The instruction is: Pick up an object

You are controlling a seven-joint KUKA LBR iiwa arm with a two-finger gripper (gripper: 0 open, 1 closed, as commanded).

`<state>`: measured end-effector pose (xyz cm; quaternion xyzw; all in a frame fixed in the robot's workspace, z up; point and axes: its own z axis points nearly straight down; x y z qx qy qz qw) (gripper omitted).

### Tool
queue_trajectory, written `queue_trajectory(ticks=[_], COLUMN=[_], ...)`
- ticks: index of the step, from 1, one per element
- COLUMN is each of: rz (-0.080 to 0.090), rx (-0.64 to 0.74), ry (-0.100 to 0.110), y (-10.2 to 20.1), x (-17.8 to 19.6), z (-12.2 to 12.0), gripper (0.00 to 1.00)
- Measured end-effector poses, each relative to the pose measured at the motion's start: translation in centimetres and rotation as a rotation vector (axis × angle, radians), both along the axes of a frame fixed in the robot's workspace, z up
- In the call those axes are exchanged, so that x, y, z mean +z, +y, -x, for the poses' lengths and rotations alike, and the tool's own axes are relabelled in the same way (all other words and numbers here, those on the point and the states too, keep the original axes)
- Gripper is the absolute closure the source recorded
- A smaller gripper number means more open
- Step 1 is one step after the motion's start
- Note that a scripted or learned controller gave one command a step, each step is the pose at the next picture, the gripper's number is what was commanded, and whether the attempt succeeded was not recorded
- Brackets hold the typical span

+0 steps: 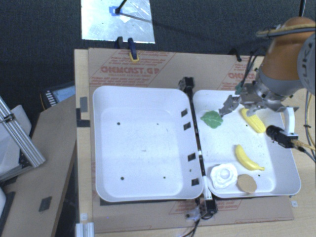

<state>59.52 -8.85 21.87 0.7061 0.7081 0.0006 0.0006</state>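
My gripper hangs over the back of the right bin, open, with nothing between its fingers. One fingertip is just above and to the right of a green leaf-shaped piece. The other fingertip sits by the top end of a yellow piece. A yellow banana lies nearer the front of the same bin. At the bin's front edge are a white fried-egg toy and a round brown cookie.
The left bin adjoins the right one along a black hinged divider. A black fitting with a cable sticks out from the arm on the right. Brown cardboard lies under both bins.
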Motion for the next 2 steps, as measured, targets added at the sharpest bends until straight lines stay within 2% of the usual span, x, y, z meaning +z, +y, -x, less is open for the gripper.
queue_trajectory(ticks=[1,2], rz=[-0.003,0.000], rx=[-0.002,-0.001], ry=[0.010,-0.002], y=[2.4,2.3], x=[-3.7,-2.3], z=[8.0,7.5], gripper=[0.00,1.00])
